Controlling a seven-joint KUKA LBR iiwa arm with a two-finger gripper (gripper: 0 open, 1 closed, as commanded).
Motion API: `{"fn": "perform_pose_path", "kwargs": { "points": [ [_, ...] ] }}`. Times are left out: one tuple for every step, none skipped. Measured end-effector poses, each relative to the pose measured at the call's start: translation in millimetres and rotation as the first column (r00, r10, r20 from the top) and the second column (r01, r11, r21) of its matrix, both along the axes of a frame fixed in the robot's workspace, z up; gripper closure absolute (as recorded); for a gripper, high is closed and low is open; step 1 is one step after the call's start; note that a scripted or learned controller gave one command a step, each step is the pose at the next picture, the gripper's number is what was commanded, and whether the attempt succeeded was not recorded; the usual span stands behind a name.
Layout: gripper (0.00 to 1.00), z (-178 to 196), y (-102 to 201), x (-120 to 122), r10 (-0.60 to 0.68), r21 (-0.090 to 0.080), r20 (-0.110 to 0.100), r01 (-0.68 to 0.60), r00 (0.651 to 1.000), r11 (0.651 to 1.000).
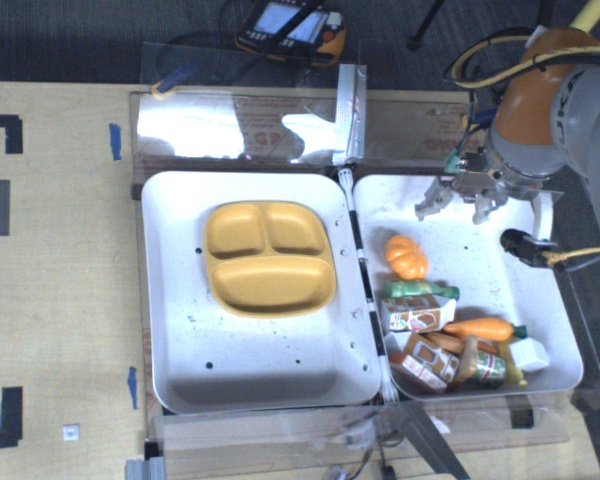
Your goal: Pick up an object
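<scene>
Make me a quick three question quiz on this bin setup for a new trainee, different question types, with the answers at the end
1. True or false: the yellow divided tray lies in the same bin as the carrot.
2. Multiple choice: the gripper hangs over which part of the right bin? A) far end, B) near end, C) outside it.
3. Fill in: the small orange pumpkin-shaped toy lies just beyond the ____ bottle.

Key: 1 false, the tray is in the left bin; 2 A; 3 green.
</scene>
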State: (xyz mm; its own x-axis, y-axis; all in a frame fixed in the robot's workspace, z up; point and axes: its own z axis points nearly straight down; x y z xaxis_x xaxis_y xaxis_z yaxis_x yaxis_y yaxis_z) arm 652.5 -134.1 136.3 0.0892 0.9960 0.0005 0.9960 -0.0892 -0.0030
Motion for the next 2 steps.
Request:
{"fn": "perform_pose_path", "kwargs": {
  "points": [
    [0.0, -49.9, 15.8, -105.3, 0.16, -0.002, 0.007, -0.16, 0.987, 0.987],
    [1.0, -39.9, 14.1, -103.5, 0.157, -0.005, 0.013, -0.157, 0.988, 0.988]
  ]
}}
